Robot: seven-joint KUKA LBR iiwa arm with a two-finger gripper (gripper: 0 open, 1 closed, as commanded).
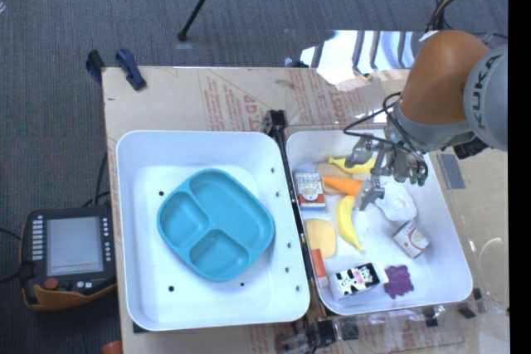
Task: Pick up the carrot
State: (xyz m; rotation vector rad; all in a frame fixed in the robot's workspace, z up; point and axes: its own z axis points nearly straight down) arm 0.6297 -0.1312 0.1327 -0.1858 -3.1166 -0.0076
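In the right bin (452, 257), nearest the camera, lie a purple grape bunch (398, 281) and a cow-print carton (355, 278), then a banana (347, 222). Farther back the carrot (342, 186) lies just left of the end effector (371, 193), whose fingers stand open, holding nothing.

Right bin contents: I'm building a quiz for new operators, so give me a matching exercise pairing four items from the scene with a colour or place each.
Things:
1. carrot
2. banana
3. divided plate
4. grapes

Descriptions:
A. purple, near the right bin's front right corner
B. blue, in the left bin
C. orange, just left of the end effector
D. yellow, lying below the carrot in the view

Pairs: 1-C, 2-D, 3-B, 4-A
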